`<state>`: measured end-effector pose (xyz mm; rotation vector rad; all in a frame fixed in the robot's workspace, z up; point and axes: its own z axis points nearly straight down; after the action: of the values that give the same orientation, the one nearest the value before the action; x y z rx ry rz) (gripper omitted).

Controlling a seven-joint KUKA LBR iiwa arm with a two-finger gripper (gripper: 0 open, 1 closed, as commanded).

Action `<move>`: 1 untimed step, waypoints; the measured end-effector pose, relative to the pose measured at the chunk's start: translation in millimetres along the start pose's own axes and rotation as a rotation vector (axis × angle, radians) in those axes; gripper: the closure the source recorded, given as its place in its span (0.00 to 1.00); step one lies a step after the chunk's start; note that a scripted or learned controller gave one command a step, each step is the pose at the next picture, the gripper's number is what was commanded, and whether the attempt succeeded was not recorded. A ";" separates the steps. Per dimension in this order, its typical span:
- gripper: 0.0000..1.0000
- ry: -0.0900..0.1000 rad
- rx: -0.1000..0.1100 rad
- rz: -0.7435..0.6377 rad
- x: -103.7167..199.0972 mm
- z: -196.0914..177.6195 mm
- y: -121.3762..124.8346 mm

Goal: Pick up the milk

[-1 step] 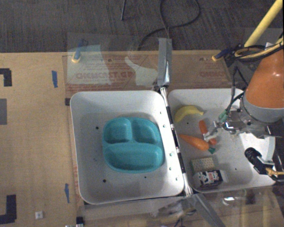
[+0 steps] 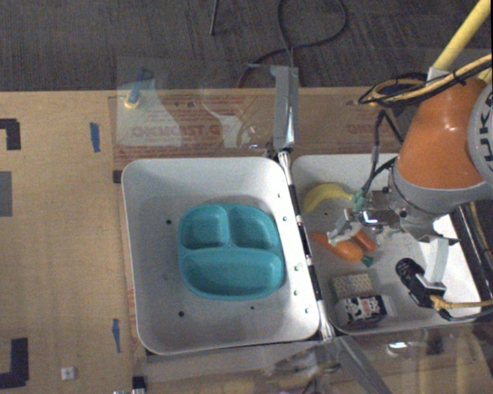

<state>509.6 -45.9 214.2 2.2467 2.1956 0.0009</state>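
The milk (image 2: 365,308) lies near-side of the gripper (image 2: 350,226) in the right bin (image 2: 391,164) — long axis left-right — while the jaws, apparently parted, hover over the carrot (image 2: 345,249).

We logged the arm (image 2: 443,157) as grey with a rounded, glossy orange band, dark lettering partly visible at the band's right edge. Black and yellow cables (image 2: 404,86) looped above the band. Below the band sat a metallic gripper (image 2: 350,226) with small green parts.

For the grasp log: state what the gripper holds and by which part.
Cannot be told. The gripper hangs over the carrot; the milk lies apart, untouched.
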 end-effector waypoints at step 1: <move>0.00 0.000 0.000 0.116 -0.8 -2.2 17.8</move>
<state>527.4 -47.2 216.4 2.3693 2.0617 0.0009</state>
